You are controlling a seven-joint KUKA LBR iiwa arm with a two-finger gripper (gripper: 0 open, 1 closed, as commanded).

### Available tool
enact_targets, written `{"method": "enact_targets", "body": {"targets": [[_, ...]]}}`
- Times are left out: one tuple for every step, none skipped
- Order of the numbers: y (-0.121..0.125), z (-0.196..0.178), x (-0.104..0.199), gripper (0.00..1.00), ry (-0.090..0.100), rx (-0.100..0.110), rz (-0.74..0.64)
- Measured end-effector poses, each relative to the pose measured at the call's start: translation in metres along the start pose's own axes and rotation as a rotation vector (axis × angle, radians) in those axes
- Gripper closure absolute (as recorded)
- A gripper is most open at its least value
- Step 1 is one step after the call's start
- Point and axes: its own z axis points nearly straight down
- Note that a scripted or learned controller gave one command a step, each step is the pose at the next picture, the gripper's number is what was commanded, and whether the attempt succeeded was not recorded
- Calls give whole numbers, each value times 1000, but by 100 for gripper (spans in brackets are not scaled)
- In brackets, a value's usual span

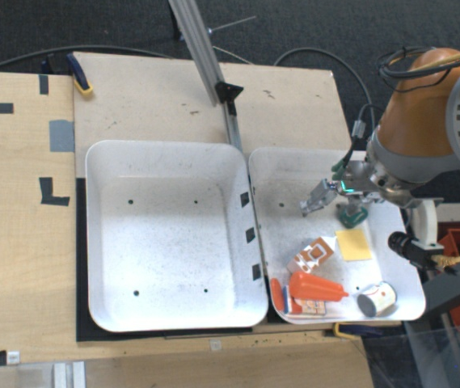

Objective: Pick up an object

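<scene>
Where arm (424,111) bends leftward — tool (320,199) above right bin (294,168)

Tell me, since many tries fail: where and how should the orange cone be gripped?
Grip the orange cone across its wide left end, coming straight down. It lies on its side, tip toward the right, so the sides there are open, though the box sits close above it. The gripper is farther up the right bin.

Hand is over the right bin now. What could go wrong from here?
1. The hand hangs over bare floor of the right bin; closing here would likely catch nothing.
2. The orange cone, patterned box and yellow block lie crowded together, so a grasp may nudge neighbours.
</scene>
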Motion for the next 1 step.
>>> {"method": "enact_targets", "body": {"targets": [[1,-2,0,0,0,-4,-1]]}}
